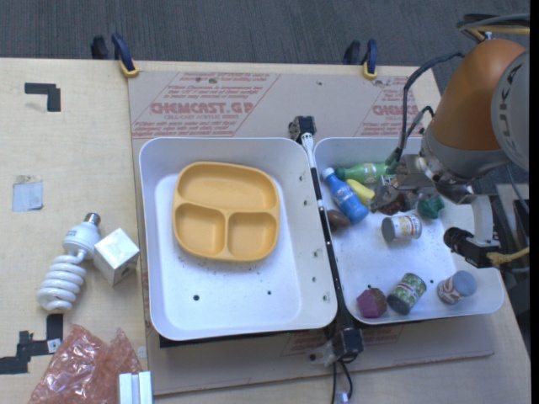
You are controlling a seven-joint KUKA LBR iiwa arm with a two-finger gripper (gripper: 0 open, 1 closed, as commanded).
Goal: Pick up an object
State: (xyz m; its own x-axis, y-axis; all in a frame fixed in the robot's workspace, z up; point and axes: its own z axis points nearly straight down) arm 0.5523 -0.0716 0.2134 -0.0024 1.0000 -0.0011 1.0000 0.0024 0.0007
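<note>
The right bin [370, 263] holds several small objects. A blue bottle [345, 196], a green bottle [364, 172] and a yellow piece [360, 189] lie in its far left corner, with a brown lump [338, 220] beside them. My gripper [393, 194] hangs low over the bin's far part, just right of the yellow piece and above a small white can [402, 226]. A teal object [431, 205] sits right of the gripper. Near the front edge lie a green can [408, 293], a dark red fruit [371, 302] and a small jar [455, 288].
The left bin [168, 301] carries a yellow divided plate [226, 210]. On the bench to the left lie a spiral light bulb [67, 268], a white cube [116, 255] and a red mesh bag [80, 364]. The arm's orange band [484, 95] looms over the right bin's far corner.
</note>
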